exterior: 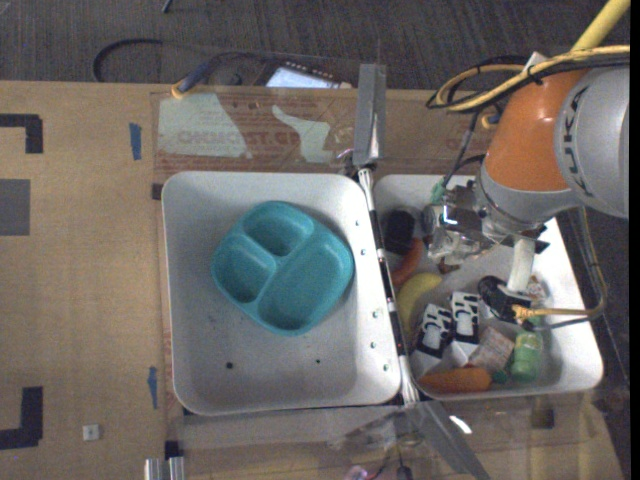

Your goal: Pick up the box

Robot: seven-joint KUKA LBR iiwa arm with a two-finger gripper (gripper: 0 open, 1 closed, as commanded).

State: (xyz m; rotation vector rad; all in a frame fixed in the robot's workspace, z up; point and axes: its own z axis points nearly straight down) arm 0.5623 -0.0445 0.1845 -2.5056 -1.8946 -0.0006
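Observation:
A black-and-white patterned box [447,325] lies in the right bin [578,298], near its front middle, among other items. My gripper [450,240] hangs over the back part of that bin, under the orange band of the arm [535,138]. It is above and behind the box, apart from it, and nothing shows in its grasp.
Around the box lie a yellow fruit [418,290], an orange carrot [455,379], a green item [525,356], a small tan packet [495,348], a red-orange piece [409,258] and a black object [398,230]. The left bin [200,368] holds a teal divided plate [283,266].

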